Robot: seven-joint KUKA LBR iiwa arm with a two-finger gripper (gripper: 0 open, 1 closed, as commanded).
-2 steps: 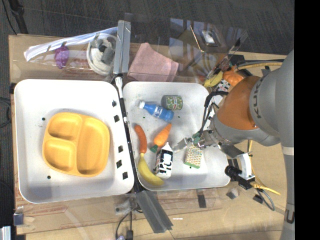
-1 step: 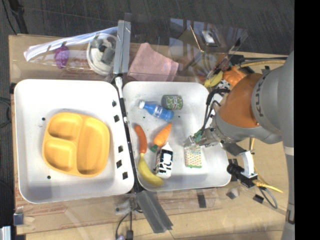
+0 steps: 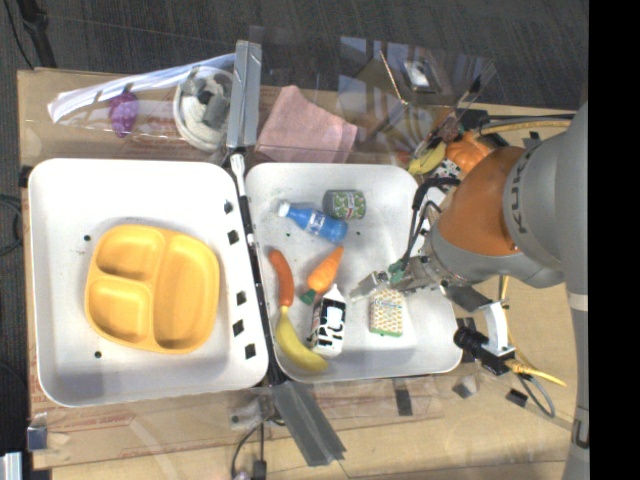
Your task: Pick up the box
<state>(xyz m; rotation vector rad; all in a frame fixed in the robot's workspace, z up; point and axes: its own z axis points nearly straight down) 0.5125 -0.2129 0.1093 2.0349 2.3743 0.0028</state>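
The grey arm's two-finger gripper (image 3: 385, 278) hangs low in the right white bin (image 3: 425, 353), just above the small pale dotted box (image 3: 387, 314) (lying flat near the bin's front edge), its fingers apart, probably to straddle it.

Two bins sit side by side on the worktop (image 3: 40, 118). The left bin (image 3: 60, 368) holds a divided tray (image 3: 152, 286) near its centre. In the right bin (image 3: 400, 358), a can (image 3: 345, 204) lies at twelve o'clock, with a bottle (image 3: 315, 222) just beside it at eleven. Two carrots (image 3: 283, 276) (image 3: 325, 268) lie mid-bin, a banana (image 3: 296, 346) at seven, a box (image 3: 329, 322) at six and a sponge (image 3: 387, 314) at five. The gripper (image 3: 385, 280) hangs just above the sponge.
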